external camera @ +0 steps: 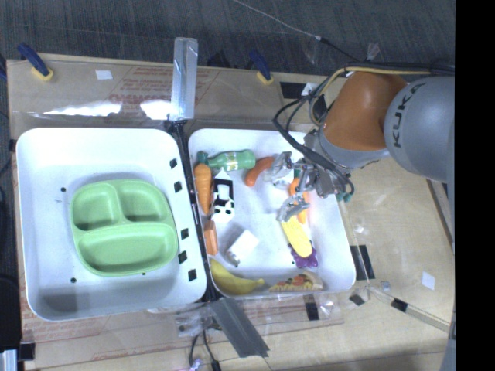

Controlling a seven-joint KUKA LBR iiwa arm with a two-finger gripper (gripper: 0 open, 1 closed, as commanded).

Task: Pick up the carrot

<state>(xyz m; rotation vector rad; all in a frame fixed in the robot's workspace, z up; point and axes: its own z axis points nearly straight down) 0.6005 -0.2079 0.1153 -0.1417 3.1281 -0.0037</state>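
The carrot point(203, 185), orange with a green top, lies along the left wall of the right bin point(340, 230), pointing toward the front. My gripper point(288, 185) hangs over the bin's right half, about a hand's width to the right of the carrot. It is open, with its silver fingers point(281, 165) spread apart front to back. A small orange piece point(297, 185) shows in the gap; I cannot tell whether it touches them. The carrot is not held.
Around the carrot lie a green bottle point(232, 160), an orange-red piece point(259, 170), a black-and-white block point(223, 195) and a thin orange stick point(210, 238). Further front are a white card point(242, 246), a banana point(236, 280) and a yellow-purple item point(300, 242). The left bin holds a green divided plate point(124, 226).
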